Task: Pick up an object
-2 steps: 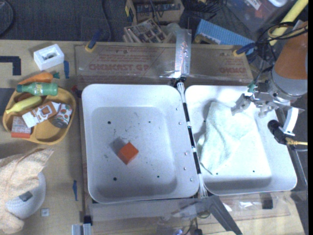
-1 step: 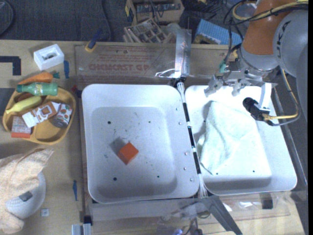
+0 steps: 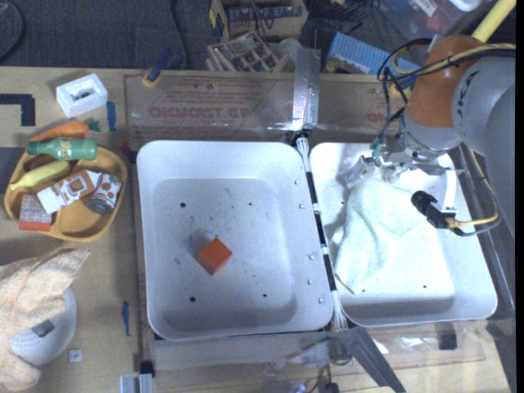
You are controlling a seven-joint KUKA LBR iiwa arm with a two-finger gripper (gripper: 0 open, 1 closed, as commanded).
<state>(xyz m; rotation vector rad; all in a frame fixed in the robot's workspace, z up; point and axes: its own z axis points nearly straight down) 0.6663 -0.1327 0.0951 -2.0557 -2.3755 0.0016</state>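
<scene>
An orange cube [image 3: 215,255] lies in the left white bin [image 3: 164,170], a little left of its centre. A crumpled white cloth [image 3: 372,228] covers much of the right bin [image 3: 467,293]. The grey arm with its orange band [image 3: 438,72] comes in from the upper right. Its gripper [image 3: 378,160] is low over the far edge of the cloth, at the back of the right bin, far from the cube.
A yellow bowl [image 3: 78,223] of toy food sits left of the bins, with a small white box [image 3: 82,95] behind it and a beige cloth [image 3: 37,289] in front. A black connector on a yellow cable [image 3: 430,207] hangs over the right bin.
</scene>
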